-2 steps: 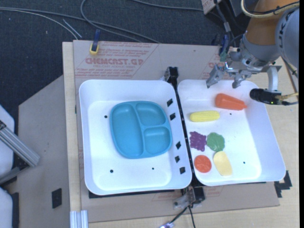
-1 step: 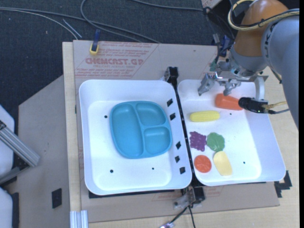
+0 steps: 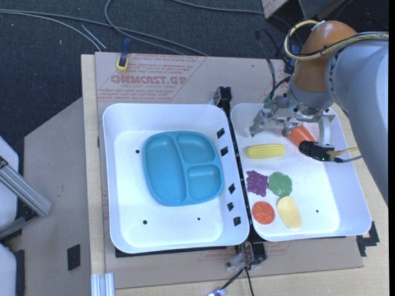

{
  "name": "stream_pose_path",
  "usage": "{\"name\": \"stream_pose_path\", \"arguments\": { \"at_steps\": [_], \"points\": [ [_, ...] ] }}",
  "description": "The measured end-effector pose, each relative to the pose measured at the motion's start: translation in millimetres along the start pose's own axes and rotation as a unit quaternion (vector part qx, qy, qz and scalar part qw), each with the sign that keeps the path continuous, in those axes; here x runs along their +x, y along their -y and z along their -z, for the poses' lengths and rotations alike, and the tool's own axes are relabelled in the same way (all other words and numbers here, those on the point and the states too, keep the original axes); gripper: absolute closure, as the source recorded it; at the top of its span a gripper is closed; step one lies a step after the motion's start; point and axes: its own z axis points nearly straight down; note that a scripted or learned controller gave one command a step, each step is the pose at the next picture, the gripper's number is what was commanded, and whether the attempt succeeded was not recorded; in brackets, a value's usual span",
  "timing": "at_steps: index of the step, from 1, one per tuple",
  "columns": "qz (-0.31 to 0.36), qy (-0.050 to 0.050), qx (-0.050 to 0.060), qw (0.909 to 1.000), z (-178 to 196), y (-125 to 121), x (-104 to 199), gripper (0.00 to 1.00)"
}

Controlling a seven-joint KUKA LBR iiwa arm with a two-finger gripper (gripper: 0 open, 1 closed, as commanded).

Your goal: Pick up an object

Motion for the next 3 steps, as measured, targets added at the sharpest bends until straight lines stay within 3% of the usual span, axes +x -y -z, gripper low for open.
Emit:
{"name": "stream_pose_path", "arguments": {
  "at_steps": [1, 2, 3],
  "points": [
    [0.000, 0.000, -0.001, 1.0000, -9.6, -0.1, 0.7, 0.00],
    [0.001, 0.000, -0.003, 1.0000, 3.0, -1.3, 0.9, 1.00],
    [0.000, 0.001, -0.006, 1.0000, 67.5, 1.1, 3.4, 1.00]
  ]
}}
